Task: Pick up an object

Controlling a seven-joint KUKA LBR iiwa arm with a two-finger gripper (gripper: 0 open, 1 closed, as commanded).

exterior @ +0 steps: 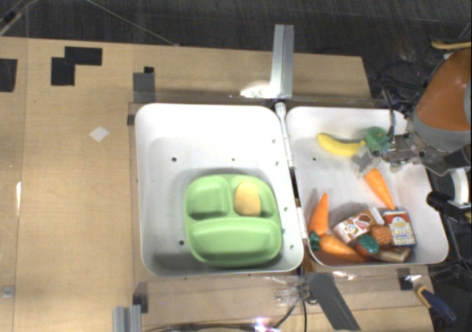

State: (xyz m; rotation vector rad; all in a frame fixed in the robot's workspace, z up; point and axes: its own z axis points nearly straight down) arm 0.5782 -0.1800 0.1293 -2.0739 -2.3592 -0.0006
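Observation:
The right bin [299, 139] holds a yellow banana [338, 145] near its back. A small green item [377, 138] lies at the banana's right end. My gripper [375, 155] reaches in from the right, low over the bin, right beside the green item and just above an orange carrot [380, 187]. Another carrot [318, 213] stands on the bin's left side. A third carrot [338, 248] lies at the front, next to small food boxes [352, 228] and a carton [399, 226]. Nothing can be seen held in the gripper.
The left bin [158, 175] holds a green divided plate [228, 238] with a yellow rounded fruit [248, 198] in its upper right compartment. The arm's orange band [448, 94] hangs over the right bin's far right corner. A metal post [283, 57] stands behind the bins.

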